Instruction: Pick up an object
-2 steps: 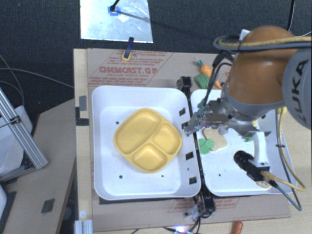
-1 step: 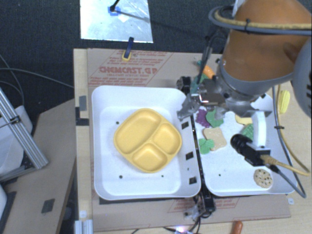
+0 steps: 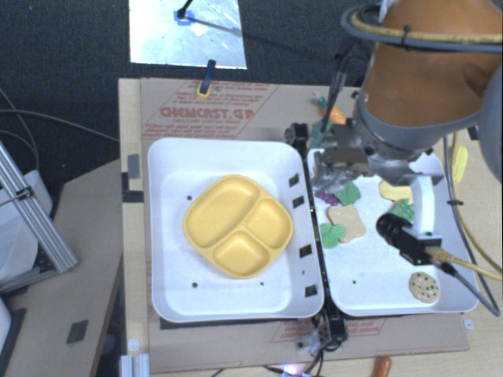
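Observation:
My gripper (image 3: 336, 176) hangs low over the far left part of the right bin (image 3: 369, 293), under the big orange and grey wrist. Right below it lie a green leafy piece (image 3: 349, 192) and a small purple piece (image 3: 325, 199). Nearer the front of that bin are a beige toast-like piece (image 3: 349, 221) with another green piece (image 3: 332, 236) against it. A yellow piece (image 3: 393, 191) and a green piece (image 3: 403, 209) lie to the right. A chocolate-chip cookie (image 3: 424, 287) rests near the front right corner. The wrist hides the bin's far side.
The left bin (image 3: 169, 289) holds a yellow divided plate (image 3: 238, 225). A ridge with black clips (image 3: 306, 234) separates the two bins. An orange bit (image 3: 337, 117) and a teal-green bit (image 3: 317, 134) sit near the right bin's far rim.

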You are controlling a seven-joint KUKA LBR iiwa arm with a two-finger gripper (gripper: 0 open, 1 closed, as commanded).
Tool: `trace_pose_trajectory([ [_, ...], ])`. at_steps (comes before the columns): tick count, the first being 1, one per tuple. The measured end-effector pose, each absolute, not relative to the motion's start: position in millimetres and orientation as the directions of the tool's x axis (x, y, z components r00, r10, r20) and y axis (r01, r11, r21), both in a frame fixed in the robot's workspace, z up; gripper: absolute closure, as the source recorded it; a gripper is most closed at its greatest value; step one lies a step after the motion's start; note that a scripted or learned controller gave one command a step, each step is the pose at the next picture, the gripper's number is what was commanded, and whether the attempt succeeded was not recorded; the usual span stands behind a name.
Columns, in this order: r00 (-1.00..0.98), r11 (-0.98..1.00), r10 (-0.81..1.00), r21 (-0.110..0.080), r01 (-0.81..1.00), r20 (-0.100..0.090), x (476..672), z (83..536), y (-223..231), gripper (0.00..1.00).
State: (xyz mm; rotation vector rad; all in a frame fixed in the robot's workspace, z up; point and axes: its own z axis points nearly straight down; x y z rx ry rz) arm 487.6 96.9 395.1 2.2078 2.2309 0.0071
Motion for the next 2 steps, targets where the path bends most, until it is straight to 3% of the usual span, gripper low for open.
trace_pose_trajectory([
  [1, 0.002, -0.002, 1.000, -0.011, 1.000, -0.003, 522.3, 255, 72, 1.00],
  [2, -0.005, 0.005, 1.000, 0.016, 1.000, 0.004, 488.4, 394, 69, 1.00],
])
